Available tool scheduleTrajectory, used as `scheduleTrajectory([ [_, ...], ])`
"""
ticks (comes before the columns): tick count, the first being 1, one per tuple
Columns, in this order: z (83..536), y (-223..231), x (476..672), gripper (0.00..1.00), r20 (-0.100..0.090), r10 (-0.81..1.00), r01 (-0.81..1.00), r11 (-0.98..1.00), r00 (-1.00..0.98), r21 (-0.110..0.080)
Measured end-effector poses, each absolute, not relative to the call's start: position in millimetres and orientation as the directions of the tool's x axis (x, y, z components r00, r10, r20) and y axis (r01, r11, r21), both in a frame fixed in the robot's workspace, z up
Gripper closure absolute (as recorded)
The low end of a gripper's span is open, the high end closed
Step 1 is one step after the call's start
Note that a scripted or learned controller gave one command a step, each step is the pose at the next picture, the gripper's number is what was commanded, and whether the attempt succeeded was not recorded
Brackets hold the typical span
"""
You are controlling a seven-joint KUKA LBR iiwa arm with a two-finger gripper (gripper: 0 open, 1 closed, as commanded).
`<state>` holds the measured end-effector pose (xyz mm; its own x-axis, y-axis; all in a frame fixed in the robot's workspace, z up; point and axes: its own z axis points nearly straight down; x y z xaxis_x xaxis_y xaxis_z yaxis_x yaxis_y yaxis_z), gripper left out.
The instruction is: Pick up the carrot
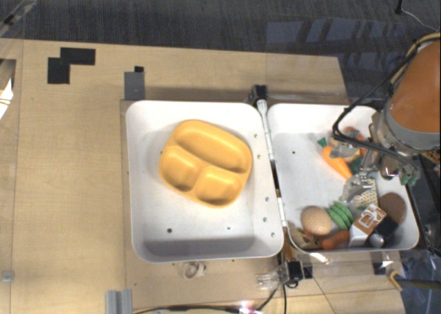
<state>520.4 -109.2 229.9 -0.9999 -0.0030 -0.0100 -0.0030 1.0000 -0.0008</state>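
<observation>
The carrot [335,165] is a small orange piece with a green stub at its upper left end. It lies in the right bin [296,168], toward the bin's upper right. The arm comes in from the right with its orange band [417,92] above the bin. My gripper [357,186] hangs over the right bin just right of and below the carrot, with its metal tip among the toy foods. The gripper body and a black cable hide the carrot's right end. Nothing is visibly held.
The left bin [148,230] holds a yellow sectioned plate [204,161]. Along the right bin's near edge sit a tan round item [316,220], a green vegetable [337,214], a small brown box [370,218], a dark brown item [393,206] and a reddish piece [333,240].
</observation>
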Motion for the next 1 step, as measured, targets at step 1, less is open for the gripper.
scheduleTrajectory([
  [1, 114.3, -131.0, 519.9, 0.00, -0.004, -0.172, -0.172, 0.985, -0.985, 0.000],
])
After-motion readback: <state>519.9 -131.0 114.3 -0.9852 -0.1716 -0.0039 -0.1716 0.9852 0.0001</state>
